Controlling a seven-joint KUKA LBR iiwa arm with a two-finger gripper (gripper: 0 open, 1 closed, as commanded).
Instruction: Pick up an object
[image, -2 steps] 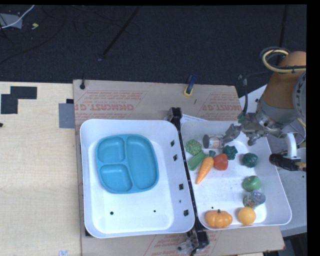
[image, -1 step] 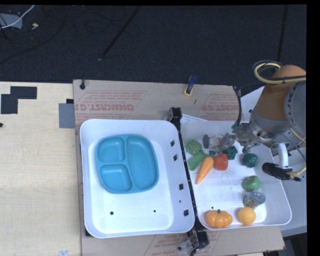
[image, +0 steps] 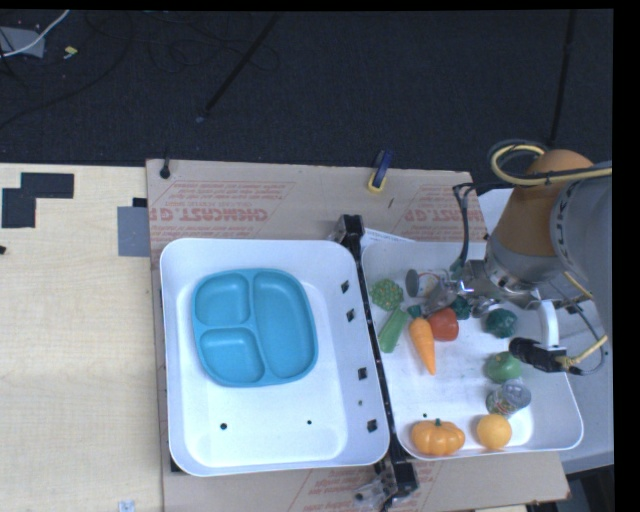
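Down in the right bin sits the gripper, low among the toy foods near the bin's top left part. It looks dark and shiny, but I cannot tell if it is spread or pressed together, and I cannot tell if anything is pinched in it. Right beside it, just below, is a red tomato, and next to that lies an orange carrot with its tip pointing down. A bumpy green broccoli sits to the left of the gripper, and a long green cucumber lies under the broccoli, close to the bin's left wall. A dark green ball is on the right, near the arm. Lower down is a round green thing, then a small grey thing. Near the bottom edge are a little orange pumpkin and a yellow-orange ball, side by side. The left bin holds a blue plate with three parts in it.
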